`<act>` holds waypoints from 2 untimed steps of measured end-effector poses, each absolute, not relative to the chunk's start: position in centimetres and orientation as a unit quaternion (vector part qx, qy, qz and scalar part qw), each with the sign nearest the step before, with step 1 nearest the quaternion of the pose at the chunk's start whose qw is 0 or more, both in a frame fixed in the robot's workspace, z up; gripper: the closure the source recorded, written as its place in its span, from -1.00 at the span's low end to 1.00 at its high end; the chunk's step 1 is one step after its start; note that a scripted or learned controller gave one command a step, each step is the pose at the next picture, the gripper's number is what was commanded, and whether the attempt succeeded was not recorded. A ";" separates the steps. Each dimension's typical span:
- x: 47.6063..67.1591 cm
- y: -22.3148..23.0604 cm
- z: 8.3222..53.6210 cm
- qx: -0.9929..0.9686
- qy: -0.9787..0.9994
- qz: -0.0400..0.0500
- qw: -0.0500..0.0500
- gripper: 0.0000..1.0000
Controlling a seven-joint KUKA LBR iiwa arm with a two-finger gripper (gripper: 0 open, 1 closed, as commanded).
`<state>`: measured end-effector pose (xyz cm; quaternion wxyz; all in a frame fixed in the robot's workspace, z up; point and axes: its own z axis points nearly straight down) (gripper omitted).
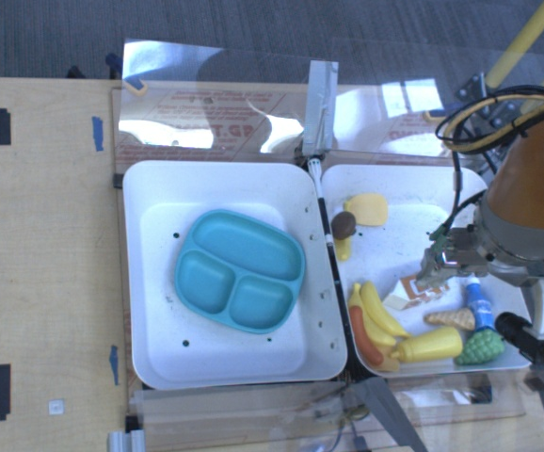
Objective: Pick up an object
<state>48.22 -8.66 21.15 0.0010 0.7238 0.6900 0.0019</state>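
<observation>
Orange-and-white carton (421, 290) lay in the right bin (413, 188), and the gripper (439, 267) hovered just above its upper right corner. Around the carton crowded the bananas (377, 314), cone (451, 319) and blue bottle (479, 306). Whether the tool was spread, I couldn't tell. Risk, by my read: a descent there could clip the carton's edge and skid it away.

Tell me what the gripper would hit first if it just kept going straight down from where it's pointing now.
Most likely the small white and orange carton lying on the right bin floor: the gripper hangs just above its upper edge. Height is hard to judge from this slanted view.
</observation>
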 end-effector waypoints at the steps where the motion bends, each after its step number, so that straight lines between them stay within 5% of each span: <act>1: 48.1 -8.8 21.0 0.725 0.689 0.000 0.000 -1.00; 2: 49.1 -11.1 8.8 0.786 0.619 0.003 0.002 -1.00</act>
